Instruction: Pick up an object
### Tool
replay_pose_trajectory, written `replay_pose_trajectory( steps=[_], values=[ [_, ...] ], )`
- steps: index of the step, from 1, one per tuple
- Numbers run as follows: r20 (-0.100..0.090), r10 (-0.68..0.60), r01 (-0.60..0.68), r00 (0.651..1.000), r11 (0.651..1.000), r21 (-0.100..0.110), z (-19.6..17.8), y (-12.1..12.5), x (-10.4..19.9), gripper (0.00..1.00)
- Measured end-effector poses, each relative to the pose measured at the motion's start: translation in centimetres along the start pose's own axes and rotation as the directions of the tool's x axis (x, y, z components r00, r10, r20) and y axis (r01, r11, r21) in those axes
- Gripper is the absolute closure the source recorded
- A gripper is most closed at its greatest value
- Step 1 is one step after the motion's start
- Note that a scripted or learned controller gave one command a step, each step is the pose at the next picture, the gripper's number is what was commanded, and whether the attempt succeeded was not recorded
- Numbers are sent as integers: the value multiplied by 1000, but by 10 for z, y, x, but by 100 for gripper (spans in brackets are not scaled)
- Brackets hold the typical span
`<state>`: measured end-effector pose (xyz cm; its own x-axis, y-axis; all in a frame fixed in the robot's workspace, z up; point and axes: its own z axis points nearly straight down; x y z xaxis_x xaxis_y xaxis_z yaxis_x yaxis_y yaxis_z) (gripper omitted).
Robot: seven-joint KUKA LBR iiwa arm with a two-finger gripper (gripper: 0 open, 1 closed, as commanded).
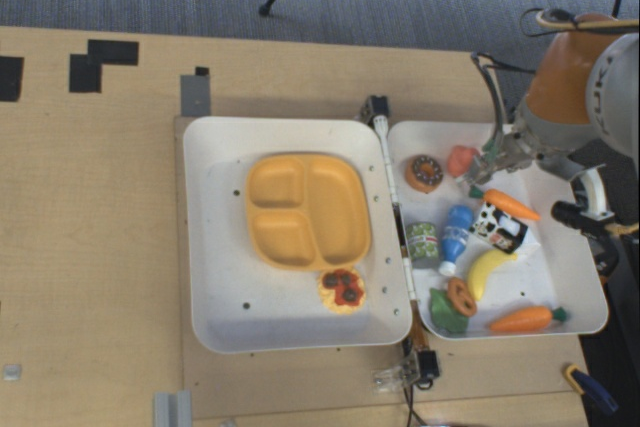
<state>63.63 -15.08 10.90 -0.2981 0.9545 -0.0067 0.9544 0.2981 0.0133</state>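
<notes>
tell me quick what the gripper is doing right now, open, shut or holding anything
gripper: down in the right bin, beside the small red toy; open or shut cannot be told, and nothing is seen held.

Toy clutter [487, 255] across the right bin [585, 300]

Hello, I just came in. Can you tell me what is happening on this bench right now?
A robot arm reaches in from the right, and its gripper hangs low over the far end of the right bin, close to a small red toy and a toy carrot. It is trying to pick something up, but nothing shows between its fingers. That bin also holds a doughnut, a blue bottle, a banana and a second carrot. The left bin holds a yellow divided plate and a small pizza toy.
</notes>
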Motion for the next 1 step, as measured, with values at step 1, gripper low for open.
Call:
replay_pose_trajectory(
  steps=[1],
  values=[
    [0, 0, 0, 1000, 1000, 0, 0, 0, 0, 0]
  ],
)
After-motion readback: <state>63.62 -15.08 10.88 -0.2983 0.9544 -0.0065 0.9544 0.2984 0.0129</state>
